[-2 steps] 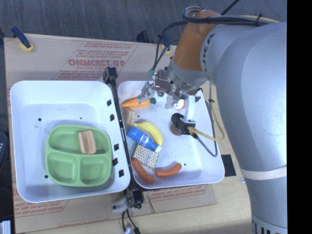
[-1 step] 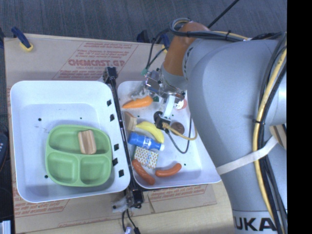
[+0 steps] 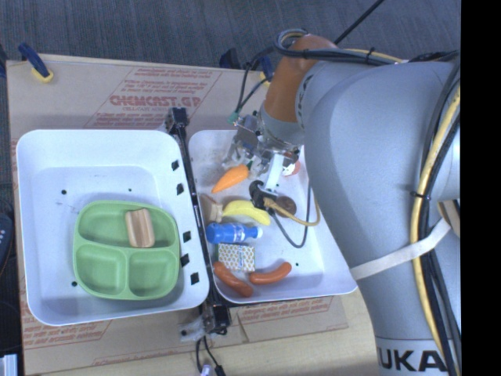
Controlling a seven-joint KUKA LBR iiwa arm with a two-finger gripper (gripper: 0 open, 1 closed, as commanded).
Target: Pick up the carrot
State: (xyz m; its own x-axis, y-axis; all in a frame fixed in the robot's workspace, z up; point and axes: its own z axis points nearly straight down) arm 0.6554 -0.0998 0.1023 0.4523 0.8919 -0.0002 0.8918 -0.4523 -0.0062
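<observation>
arm: mine, grey with the orange band, reaching in from the right over the right bin (image 3: 333, 276)
jaws: at (image 3: 249, 157), low over the far half of the right bin, just above the carrot's thick end; wiring and wrist hardware block the tips, so I cannot tell whether they are wide, narrow or gripping
carrot: orange carrot (image 3: 230, 179) lies flat in the right bin, near its left wall, pointed end toward the divider, thick end toward my jaws; cannot tell if we touch
banana: yellow banana (image 3: 246, 211) just in front of the carrot, apart from it
bottle: blue bottle (image 3: 232, 233) on its side, just in front of the banana
packet: small checkered packet (image 3: 236, 256) beside the bottle, nearer the camera
sausages: 2 sausages (image 3: 271, 272) at the near end of the right bin, 1 left, 1 right
left bin: left bin (image 3: 47, 163) holds a green divided plate (image 3: 109, 269); a wooden block (image 3: 140, 228) sits in its far compartment
bench: cardboard sheet (image 3: 141, 92) under both bins
</observation>
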